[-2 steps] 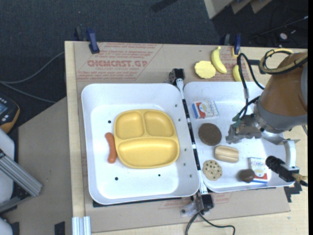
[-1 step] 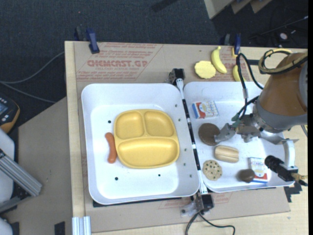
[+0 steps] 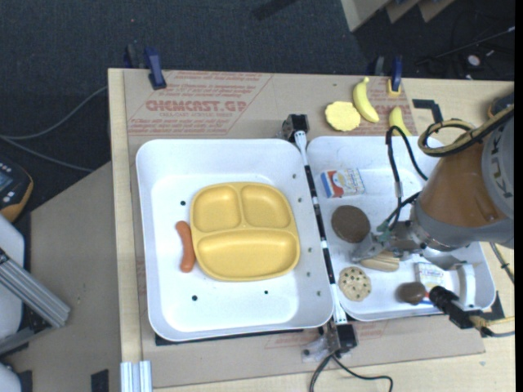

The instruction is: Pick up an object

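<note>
Blue clamps (image 3: 154, 68) on the bench (image 3: 204, 104)

Bench board (image 3: 196, 104) reads "CHEMCAST GP" (red).

A robotics lab: a plywood tabletop (image 3: 204, 104) held by blue clamps (image 3: 154, 68), two white bins (image 3: 155, 219) of toy food, loose cables (image 3: 49, 129) across dark carpet (image 3: 122, 15)

Arm in from right, wrist low
Orange band above wrist; gripper (image 3: 382, 248) down, pointing left.
</note>
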